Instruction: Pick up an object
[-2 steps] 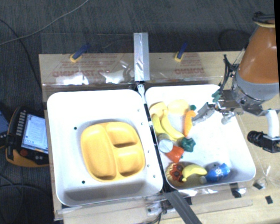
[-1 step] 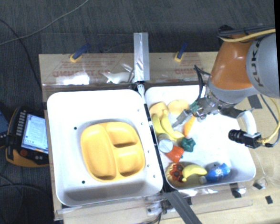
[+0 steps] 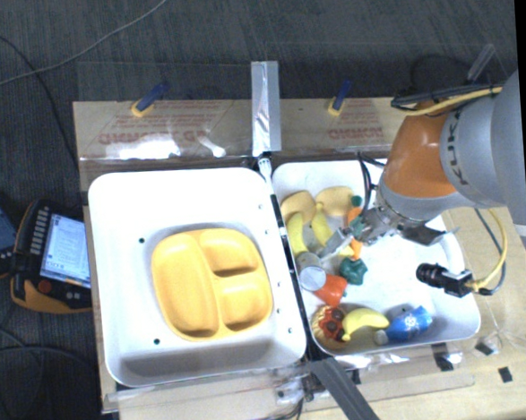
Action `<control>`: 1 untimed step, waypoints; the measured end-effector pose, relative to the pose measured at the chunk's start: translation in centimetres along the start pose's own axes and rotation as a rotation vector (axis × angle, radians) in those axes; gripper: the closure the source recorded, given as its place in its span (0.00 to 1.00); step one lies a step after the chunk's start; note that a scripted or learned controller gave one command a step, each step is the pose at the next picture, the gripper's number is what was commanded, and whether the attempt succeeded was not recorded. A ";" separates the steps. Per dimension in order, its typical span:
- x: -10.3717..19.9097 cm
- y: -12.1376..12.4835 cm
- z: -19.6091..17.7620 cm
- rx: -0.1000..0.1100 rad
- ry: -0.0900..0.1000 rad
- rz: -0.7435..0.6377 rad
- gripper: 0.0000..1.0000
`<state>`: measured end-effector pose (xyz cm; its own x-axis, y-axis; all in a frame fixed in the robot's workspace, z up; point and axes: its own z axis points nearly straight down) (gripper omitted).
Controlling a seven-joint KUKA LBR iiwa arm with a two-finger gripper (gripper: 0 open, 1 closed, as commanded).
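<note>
Writing: red print on the cardboard sheet (image 3: 163,131) behind the bins, unreadable
Gripper (image 3: 355,239): over right bin's (image 3: 463,312) middle; jaws' state unclear

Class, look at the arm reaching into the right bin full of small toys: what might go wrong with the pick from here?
1. The gripper sits among tightly packed toys, a banana and a green toy, so it may catch two things or none.
2. The toys crowd the bin's left wall, so the fingers could knock against it.
3. The loose cable could snag.
</note>
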<state>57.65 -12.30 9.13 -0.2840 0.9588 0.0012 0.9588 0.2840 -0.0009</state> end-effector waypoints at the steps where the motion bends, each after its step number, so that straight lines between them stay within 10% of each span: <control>1: -0.1 0.2 -0.9 -0.001 0.002 0.001 1.00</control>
<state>57.83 -12.33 10.04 -0.2835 0.9590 0.0033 0.9590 0.2835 -0.0003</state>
